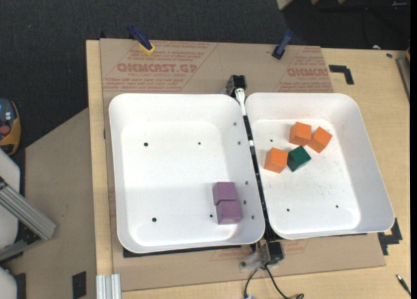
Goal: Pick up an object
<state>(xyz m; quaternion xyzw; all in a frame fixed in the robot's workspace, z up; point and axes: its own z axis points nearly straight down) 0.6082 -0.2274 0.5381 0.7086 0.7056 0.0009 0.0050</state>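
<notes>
Cardboard-topped bench (195, 63) carries two white bins side by side over dark carpet. Candidate pick: purple block (227, 202) in the left bin (130, 161), alone near the front right corner, close to the wall shared with the right bin (365, 180); its long axis runs front to back. Open floor lies to its left and behind; the tight side is the divider. Alternatives: three orange blocks (301, 133) and a green block (299, 158) clustered in the right bin, touching or nearly so, the side nearer my reach. My gripper's state I cannot tell. Judgement: the isolated purple block offers cleaner finger room.
</notes>
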